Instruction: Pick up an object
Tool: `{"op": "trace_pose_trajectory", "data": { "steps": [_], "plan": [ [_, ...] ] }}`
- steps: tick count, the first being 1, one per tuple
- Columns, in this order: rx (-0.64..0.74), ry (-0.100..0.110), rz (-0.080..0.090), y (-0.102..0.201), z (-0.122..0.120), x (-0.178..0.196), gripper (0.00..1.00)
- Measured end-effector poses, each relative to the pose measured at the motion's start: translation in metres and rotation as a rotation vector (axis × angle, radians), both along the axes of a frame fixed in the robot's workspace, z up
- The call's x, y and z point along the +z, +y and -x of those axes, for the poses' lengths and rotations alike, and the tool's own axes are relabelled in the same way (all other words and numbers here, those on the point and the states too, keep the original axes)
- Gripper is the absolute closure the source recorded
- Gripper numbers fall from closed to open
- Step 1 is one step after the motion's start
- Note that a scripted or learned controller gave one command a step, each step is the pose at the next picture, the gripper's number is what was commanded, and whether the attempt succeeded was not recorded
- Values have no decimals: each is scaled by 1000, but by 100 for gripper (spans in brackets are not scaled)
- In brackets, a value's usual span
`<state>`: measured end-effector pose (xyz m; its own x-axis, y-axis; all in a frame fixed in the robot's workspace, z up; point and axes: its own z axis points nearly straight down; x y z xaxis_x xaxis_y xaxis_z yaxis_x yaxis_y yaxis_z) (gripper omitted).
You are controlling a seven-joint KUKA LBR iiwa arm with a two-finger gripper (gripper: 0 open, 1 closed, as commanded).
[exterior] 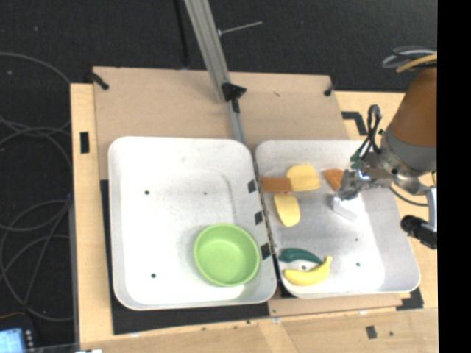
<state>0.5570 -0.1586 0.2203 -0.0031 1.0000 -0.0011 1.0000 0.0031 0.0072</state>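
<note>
Grey gripper (348,190) over right bin (383,259) near orange piece (333,176); grip state unclear

Just left of the grey metal gripper (352,190), a smooth yellow plastic-looking lump (303,177); farther left, a glossy round green plastic bowl (227,254) in a matt, scuffed shallow white bin (147,168).

The right bin (383,256) holds several objects. A yellow block (303,177) lies near its upper left, with a brown block (276,185) touching its left side. Just below them lies a yellow oval piece (288,210). An orange piece (334,177) lies to the right of the yellow block. A banana (307,273) lies at the front edge, a dark green thing (296,255) just above it. A green bowl (227,254) sits upright in the left bin (147,168), near its front right corner.
</note>
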Motion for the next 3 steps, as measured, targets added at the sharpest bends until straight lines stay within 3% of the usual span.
{"op": "trace_pose_trajectory", "data": {
  "steps": [3],
  "plan": [
    [5,5,-3,135,-20,15,100]
  ]
}}
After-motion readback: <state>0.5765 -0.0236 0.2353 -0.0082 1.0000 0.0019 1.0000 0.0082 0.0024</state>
